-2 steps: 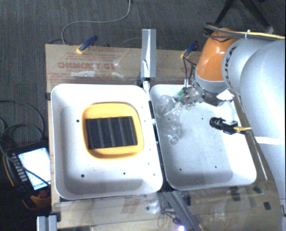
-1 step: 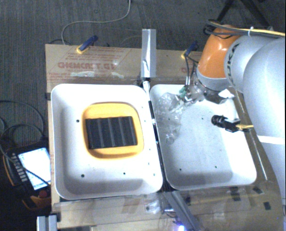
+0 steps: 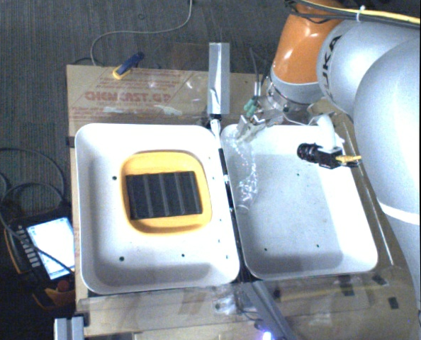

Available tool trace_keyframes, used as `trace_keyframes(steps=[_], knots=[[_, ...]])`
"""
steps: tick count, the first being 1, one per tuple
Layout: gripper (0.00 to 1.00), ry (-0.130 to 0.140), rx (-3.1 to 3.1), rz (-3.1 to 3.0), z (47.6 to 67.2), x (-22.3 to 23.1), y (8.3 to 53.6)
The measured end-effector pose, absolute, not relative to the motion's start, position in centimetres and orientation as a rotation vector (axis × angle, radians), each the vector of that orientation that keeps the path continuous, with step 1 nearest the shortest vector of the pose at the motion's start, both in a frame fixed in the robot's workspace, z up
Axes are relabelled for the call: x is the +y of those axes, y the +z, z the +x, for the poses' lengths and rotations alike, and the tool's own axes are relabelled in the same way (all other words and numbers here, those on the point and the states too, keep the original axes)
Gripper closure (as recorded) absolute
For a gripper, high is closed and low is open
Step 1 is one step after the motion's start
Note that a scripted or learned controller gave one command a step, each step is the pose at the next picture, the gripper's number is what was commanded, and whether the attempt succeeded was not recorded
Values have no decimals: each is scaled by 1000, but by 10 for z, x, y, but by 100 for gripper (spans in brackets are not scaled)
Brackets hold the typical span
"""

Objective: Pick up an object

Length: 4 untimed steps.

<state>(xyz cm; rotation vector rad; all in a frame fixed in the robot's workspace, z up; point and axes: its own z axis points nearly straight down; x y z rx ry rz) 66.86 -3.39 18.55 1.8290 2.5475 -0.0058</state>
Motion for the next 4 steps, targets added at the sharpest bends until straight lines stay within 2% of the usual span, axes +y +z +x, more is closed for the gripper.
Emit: trace_keyframes(steps=[1,2,3,4], knots=[[100,-4,2263,2177,636,-58,258],[0,-4,2262,2177,636,-58,258],[0,-6,2161,2283,571,-56,183],[0,-4,1901,2504,580,-64,183]])
